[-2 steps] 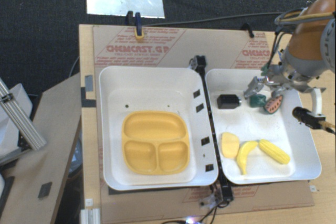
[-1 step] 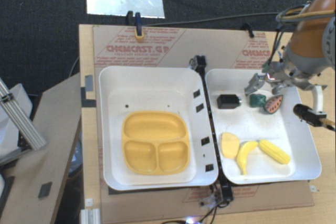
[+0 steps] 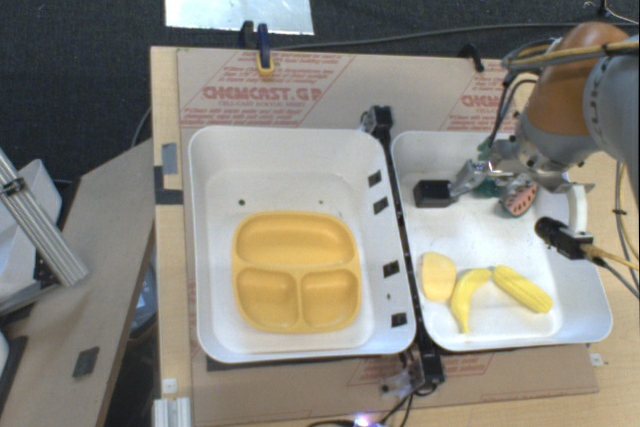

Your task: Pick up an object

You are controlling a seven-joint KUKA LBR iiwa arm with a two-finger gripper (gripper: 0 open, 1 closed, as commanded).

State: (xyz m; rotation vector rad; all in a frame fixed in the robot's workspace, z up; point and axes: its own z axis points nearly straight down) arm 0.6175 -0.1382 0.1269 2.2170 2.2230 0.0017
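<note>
The tool [image 3: 470, 177] hovers low in the right bin [image 3: 600, 315]; its opening cannot be told.

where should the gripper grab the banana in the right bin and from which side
Grip the banana across the middle of its curve, coming straight down from above. It lies flat on the floor of the right bin, and the pale slice and corn cob crowd its upper end. Closing across its narrow width at mid-body, towards the lower end, looks likeliest to give the fingers room.

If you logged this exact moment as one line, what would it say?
arm: over right white bin | gripper: near small black block, nothing seen held | lying: yellow banana, yellow corn cob | left bin: yellow divided tray
</note>
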